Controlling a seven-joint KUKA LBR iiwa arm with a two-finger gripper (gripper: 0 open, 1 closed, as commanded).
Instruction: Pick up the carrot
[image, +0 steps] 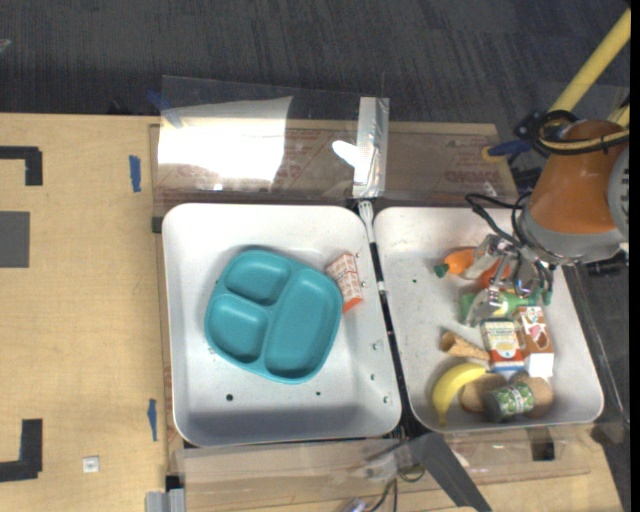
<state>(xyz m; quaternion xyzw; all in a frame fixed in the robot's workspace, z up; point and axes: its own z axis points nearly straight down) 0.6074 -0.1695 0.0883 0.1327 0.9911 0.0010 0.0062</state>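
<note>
Camera view, claw (497, 283) beside carrot (458, 263)

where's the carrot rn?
Right bin, upper part: the carrot lies just left of the gripper, above the other food items.

Carrot (459, 263) sits in the right bin, up toward its far end, a small orange piece with a bit of green at one side. It lies flat on the white floor, at the top of the pile of food items.
</note>
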